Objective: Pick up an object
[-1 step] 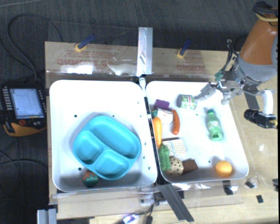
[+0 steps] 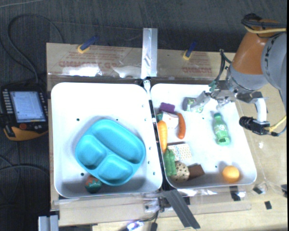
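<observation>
My gripper hangs low over the far part of the right bin, just left of the grey wrist. A green bottle lies a little to its right and nearer the front. A red sausage and a purple piece lie to its left. Along the bin's left wall rests an orange carrot. Below that are a green vegetable, a checkered block and a brown block. An orange fruit sits in the front right corner. Nothing shows in the gripper's grasp.
The left bin holds a blue divided plate and a small red and green item at its front. A metal divider stands behind the bins. A teach pendant lies off the bench at the left.
</observation>
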Action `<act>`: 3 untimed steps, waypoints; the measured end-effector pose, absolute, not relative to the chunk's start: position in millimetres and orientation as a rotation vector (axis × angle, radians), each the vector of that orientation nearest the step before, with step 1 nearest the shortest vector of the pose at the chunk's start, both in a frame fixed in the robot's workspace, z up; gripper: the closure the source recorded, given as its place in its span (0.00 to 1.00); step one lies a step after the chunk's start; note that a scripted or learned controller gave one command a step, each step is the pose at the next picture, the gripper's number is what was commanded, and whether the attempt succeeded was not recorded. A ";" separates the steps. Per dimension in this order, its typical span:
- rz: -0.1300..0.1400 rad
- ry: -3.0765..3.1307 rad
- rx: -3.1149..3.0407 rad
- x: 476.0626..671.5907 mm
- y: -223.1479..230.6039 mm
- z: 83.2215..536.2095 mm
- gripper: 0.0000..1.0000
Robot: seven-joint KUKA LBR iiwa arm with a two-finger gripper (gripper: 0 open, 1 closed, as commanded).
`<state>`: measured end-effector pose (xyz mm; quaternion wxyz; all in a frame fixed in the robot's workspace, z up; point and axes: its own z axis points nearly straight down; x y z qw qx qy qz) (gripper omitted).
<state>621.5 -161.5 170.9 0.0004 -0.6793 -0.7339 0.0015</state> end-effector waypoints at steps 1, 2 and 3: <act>-0.019 -2.434 -2.005 607.6 -210.0 104.2 0.00; -0.022 -2.443 -2.012 610.1 -210.7 115.4 1.00; -0.022 -2.442 -2.012 609.8 -210.9 115.0 0.00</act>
